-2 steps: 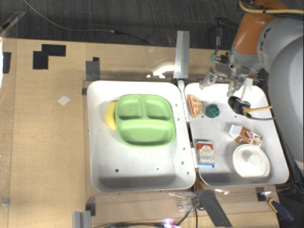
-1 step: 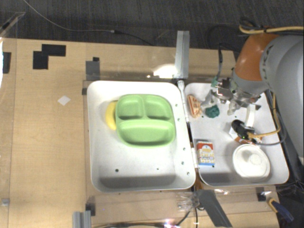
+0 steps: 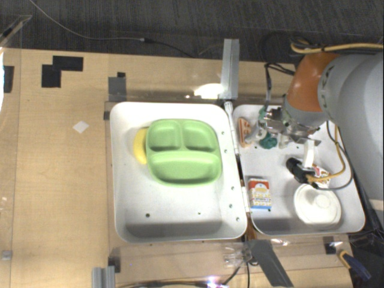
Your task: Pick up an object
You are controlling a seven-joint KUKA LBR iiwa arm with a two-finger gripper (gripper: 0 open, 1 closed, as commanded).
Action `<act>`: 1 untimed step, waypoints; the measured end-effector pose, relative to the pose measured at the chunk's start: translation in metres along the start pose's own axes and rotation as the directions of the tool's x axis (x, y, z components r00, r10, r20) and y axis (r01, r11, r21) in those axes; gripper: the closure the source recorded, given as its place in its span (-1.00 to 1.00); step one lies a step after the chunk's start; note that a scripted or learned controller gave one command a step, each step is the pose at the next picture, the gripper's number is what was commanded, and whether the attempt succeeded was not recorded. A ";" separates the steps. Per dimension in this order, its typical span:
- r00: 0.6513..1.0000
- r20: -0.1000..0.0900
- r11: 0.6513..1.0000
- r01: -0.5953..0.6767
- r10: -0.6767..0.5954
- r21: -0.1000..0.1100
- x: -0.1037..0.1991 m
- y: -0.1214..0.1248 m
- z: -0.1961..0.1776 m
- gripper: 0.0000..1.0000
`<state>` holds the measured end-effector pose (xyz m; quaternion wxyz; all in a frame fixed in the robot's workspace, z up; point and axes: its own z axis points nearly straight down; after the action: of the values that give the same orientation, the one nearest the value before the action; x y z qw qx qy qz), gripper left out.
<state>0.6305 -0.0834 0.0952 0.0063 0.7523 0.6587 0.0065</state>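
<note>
White bowl (image 3: 317,205), well below claw (image 3: 271,134)

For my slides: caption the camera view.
KUKA arm's gripper low in the right bin near a teal object; green divided plate in the left bin.

One fixed camera looks down at a slant from above the counter (image 3: 54,161), taking in both white bins (image 3: 126,215) together.

Bulky pale grey arm (image 3: 354,95) at three o'clock, rounded casing, glossy orange band (image 3: 305,84) above the wrist, dark metal gripper (image 3: 277,131) with bright fittings, thin black and yellow cables (image 3: 336,45) trailed along it
</note>
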 end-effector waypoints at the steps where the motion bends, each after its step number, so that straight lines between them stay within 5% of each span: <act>1: 1.000 -0.001 1.000 0.001 -0.001 -0.002 0.001 0.001 -0.009 1.00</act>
<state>0.6314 -0.0823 0.1046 0.0069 0.7519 0.6592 0.0076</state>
